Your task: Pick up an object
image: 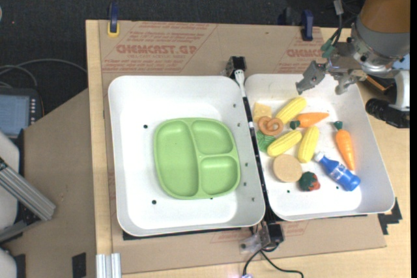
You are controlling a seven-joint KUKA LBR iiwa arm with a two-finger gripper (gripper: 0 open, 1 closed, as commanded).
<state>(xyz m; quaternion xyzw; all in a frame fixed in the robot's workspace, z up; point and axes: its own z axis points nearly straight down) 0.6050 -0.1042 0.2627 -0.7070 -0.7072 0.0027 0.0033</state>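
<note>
The gripper [328, 77] hangs open and empty over the right bin's [374, 202] far edge; just beneath, a corn cob [290, 109] lies slanted, tip far-right.

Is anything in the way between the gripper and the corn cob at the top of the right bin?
Nothing visible. The gripper hangs over the right bin's far edge, and bare white floor separates it from the corn cob. A carrot lies just beside the cob.

a green divided plate [195, 157] lies in the left white bin [127, 107]; blue clamps [114, 19], seemingly, grip the board [163, 49].
</note>
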